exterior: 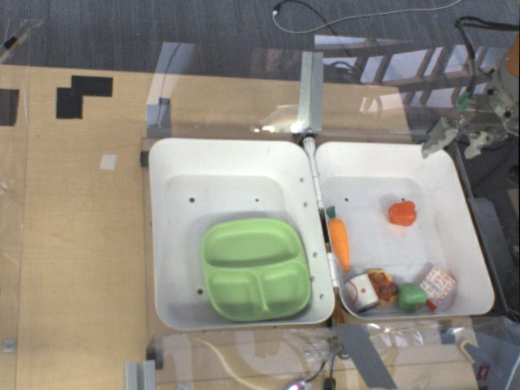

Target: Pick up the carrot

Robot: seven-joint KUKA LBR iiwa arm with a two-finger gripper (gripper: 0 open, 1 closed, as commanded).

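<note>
The orange carrot (339, 243) lies lengthwise in the right bin (382, 169), against its left wall, with its green top pointing to the far side. My gripper (457, 139) hangs at the upper right of the camera view, over the right bin's far right corner. It is well away from the carrot and holds nothing that I can see.
A green divided plate (256, 268) lies in the left bin (187, 185). The right bin also holds a red pepper-like toy (401, 213), a small can (361, 291), a green toy (411, 296) and a patterned box (438, 283) along its near wall. A metal divider post (312, 96) stands behind the bins.
</note>
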